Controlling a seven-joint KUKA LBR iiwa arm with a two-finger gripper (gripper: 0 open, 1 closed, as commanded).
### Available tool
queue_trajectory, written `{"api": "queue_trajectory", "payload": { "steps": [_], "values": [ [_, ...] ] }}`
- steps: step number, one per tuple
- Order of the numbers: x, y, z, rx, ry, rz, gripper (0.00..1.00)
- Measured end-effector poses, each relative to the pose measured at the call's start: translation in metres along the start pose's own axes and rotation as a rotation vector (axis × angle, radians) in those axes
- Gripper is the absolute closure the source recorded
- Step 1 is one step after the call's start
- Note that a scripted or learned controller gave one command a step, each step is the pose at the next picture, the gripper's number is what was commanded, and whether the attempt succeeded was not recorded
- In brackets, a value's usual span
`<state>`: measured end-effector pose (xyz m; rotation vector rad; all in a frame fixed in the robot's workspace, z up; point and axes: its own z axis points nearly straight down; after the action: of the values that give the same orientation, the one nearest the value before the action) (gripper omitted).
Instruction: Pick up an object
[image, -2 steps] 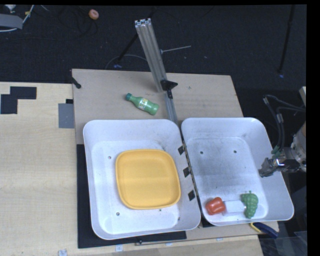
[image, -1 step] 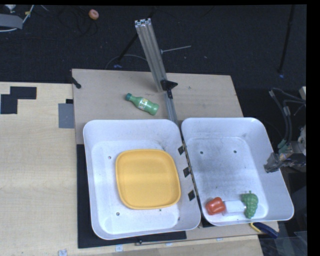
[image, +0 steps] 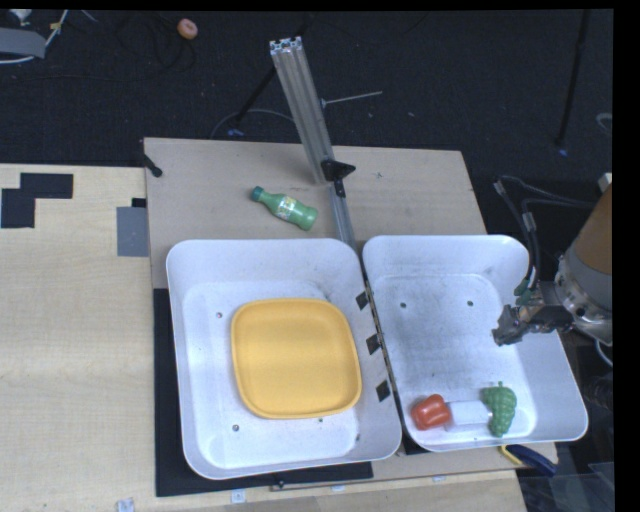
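Observation:
A red pepper (image: 431, 411) and a green broccoli-like toy (image: 499, 407) lie near the front edge of the right bin (image: 440, 270). A yellow square plate (image: 295, 356) rests in the left bin (image: 195, 290). My gripper (image: 509, 330) hangs at the right bin's right side, above and behind the green toy, with nothing seen in it. The arm comes in from the right with its orange band at the frame edge.
A green bottle (image: 285, 207) lies on the bench behind the left bin. A slanted metal rail (image: 310, 100) rises from the bench behind the bins' divider. Black clips (image: 372, 343) sit along the seam between the bins.

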<state>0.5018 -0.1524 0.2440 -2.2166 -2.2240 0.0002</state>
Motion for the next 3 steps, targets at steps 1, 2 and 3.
{"api": "queue_trajectory", "payload": {
  "steps": [1,2,3],
  "values": [
    [0.049,0.001,0.003,0.000,0.000,0.000,1.00],
    [0.100,0.021,0.012,0.000,-0.001,0.000,1.00],
    [0.156,0.029,0.005,-0.001,0.000,-0.001,1.00]
  ]
}}
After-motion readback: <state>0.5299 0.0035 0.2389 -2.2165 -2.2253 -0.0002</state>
